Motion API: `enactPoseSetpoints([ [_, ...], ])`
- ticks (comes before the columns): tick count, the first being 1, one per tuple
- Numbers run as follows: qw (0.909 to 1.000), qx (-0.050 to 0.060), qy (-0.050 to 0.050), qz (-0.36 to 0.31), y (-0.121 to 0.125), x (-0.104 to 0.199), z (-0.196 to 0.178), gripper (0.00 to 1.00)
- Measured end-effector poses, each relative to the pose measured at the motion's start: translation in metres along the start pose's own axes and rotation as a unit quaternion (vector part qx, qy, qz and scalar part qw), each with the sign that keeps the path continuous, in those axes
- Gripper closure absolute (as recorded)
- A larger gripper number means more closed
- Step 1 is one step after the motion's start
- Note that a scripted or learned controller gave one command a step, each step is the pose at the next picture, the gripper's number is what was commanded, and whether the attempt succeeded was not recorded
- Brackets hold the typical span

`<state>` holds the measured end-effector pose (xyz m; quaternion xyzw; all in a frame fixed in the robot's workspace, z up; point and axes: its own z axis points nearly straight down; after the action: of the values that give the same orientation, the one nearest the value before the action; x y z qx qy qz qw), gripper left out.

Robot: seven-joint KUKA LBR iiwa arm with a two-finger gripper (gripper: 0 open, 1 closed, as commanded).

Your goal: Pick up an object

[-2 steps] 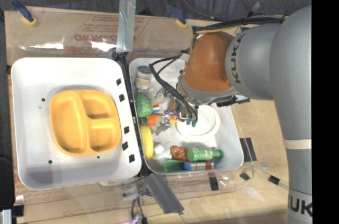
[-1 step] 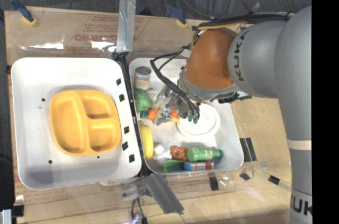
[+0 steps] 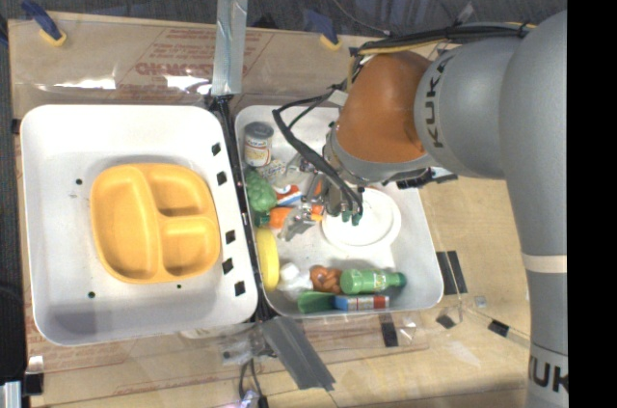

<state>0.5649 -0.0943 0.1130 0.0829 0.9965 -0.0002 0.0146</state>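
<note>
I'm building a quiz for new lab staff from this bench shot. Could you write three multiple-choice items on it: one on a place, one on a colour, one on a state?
1. Where does the divided tray lie?
A. left bin
B. right bin
C. on the bench outside the bins

2. What colour is the bottle near the right bin's front wall?
A. blue
B. green
C. white

3. How does that bottle rest?
A. upright
B. on its side
C. leaning on the arm

Answers: 1 A, the yellow tray sits in the left bin. 2 B, its body is green. 3 B, it lies flat along the bin floor.
</note>
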Motion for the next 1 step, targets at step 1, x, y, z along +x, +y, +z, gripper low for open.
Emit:
enactPoseSetpoints([
  [1, 0.9956, 0.0, 0.006, 0.093, -0.0055, -0.006, 0.013, 0.0],
])
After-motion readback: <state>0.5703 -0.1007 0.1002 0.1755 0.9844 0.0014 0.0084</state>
